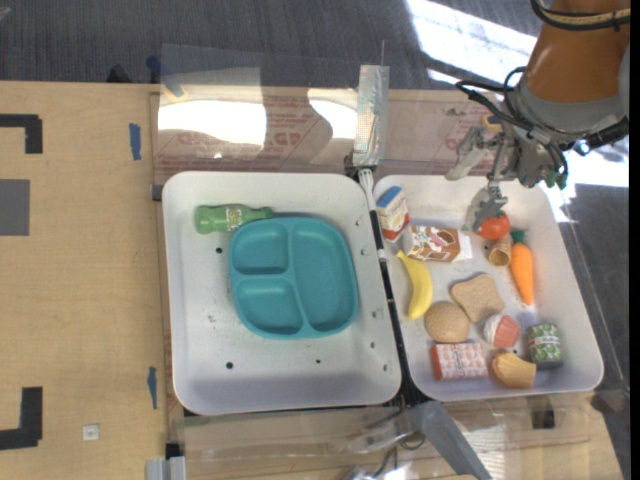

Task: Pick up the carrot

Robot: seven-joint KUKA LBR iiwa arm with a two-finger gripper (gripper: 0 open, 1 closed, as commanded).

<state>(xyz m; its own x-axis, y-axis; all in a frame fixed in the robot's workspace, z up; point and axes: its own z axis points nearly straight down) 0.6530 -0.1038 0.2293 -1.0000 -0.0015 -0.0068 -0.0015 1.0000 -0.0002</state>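
Over right bin, pincer by tomato, not carrot; could grab wrong item. Finger state: can't tell.

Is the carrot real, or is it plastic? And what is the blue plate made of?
The carrot looks like toy plastic: its orange is even and smooth, with a neat green cap, though the picture is too small to be sure. The blue plate also seems plastic: one solid teal colour, a soft matte look, and rounded moulded compartments.
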